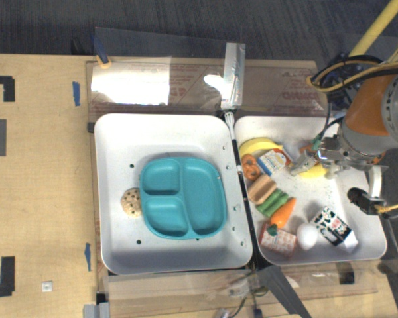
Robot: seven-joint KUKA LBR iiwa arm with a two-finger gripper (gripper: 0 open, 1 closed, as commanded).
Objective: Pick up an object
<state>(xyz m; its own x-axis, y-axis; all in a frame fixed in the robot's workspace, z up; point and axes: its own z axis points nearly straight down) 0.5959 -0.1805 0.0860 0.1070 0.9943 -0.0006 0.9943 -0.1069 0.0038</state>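
Carrot (283,213) lengthwise, tip up-right.

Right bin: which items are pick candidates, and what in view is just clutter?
Pick candidates, right bin:
banana
small carton
pretzel
hot dog
carrot
egg
black-and-white carton
yellow piece by the gripper

Lying about, left bin:
teal tray
cookie
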